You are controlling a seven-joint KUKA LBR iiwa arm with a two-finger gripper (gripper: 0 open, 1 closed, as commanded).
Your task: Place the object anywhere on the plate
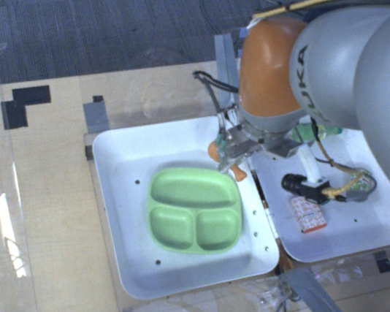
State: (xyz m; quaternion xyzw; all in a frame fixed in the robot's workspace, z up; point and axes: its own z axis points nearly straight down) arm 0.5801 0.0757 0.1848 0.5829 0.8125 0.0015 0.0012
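Object (orange, small) looks light, smooth, maybe slippery; grasp it mid-body. Whether the gripper clamps it, I cannot tell.

plate: green, three compartments, flat in the left bin; my anchor for everything below.
gripper: just off the plate's upper right corner, by the left bin's right wall.
orange object: right under the gripper, at the plate's right rim, in no compartment; I can't tell if it's gripped or touching the rim.
arm: right of the plate, covering much of the right bin.
red-and-white packet: right bin, well right of the plate.
green item: small, mostly hidden by the arm, right of the plate.
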